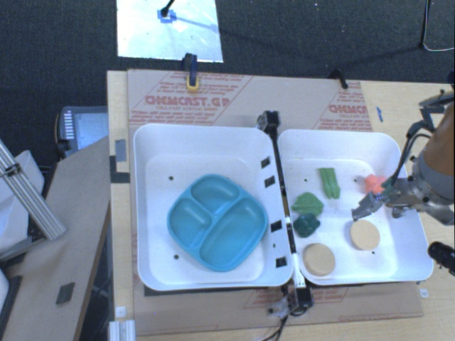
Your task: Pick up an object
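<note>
The right bin [387,148] holds a long green piece [328,182], a leafy green piece [308,203], a dark teal piece [307,224], two tan round discs [319,258] [365,236] and a small orange-pink piece [374,184]. My gripper [367,208] reaches in from the right edge and hangs low over the right bin, just above the nearer-right tan disc and below the orange-pink piece. Nothing shows between its fingers.
The left bin [153,148] carries a blue sectioned plate [217,222]. A black divider [279,190] with clips runs between the bins. Both bins rest on cardboard [213,98]. A grey ramp [64,219] and metal rail [28,197] stand at the left.
</note>
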### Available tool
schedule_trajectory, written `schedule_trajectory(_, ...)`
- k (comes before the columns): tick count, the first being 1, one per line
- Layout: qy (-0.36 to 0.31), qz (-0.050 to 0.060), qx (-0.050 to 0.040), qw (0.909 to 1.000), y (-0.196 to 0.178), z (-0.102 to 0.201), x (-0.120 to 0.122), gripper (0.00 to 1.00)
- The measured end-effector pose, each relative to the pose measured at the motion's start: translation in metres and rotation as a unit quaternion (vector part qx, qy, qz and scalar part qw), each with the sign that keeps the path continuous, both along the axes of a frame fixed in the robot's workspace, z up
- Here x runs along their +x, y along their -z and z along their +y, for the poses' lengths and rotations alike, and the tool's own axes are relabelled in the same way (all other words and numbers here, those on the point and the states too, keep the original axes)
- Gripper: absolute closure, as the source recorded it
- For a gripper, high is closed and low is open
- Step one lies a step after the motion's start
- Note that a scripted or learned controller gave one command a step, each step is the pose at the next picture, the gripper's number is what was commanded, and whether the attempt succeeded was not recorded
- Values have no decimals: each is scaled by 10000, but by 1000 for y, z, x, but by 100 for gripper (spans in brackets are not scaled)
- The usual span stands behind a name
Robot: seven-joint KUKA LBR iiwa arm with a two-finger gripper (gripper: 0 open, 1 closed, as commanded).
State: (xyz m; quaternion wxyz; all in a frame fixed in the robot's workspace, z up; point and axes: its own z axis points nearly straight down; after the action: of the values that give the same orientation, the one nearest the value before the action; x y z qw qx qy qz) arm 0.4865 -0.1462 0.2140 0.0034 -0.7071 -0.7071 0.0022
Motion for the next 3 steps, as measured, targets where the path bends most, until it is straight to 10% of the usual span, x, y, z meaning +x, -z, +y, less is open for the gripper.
schedule_trajectory(3, -7, -28, -4, 10000, 82, -1, 9, 0)
